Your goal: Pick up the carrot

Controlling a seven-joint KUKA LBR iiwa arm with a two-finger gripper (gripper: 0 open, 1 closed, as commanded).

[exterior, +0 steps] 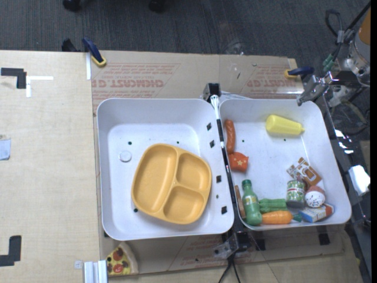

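The carrot (277, 217) is a small orange piece lying flat along the front wall of the right bin (327, 135). It sits between a green bottle (250, 203) on its left and a blue and orange box (314, 214) on its right. My gripper (310, 91) hangs over the far right corner of that bin, well away from the carrot and above the rim. Nothing shows in it.
The right bin also holds a yellow block (284, 125), a sausage (230, 135), a red piece (238, 161), a green vegetable (273, 205), a can (296, 191), a ball (315, 198) and a brown packet (304, 172). A yellow divided plate (172, 183) lies in the left bin (112, 175).
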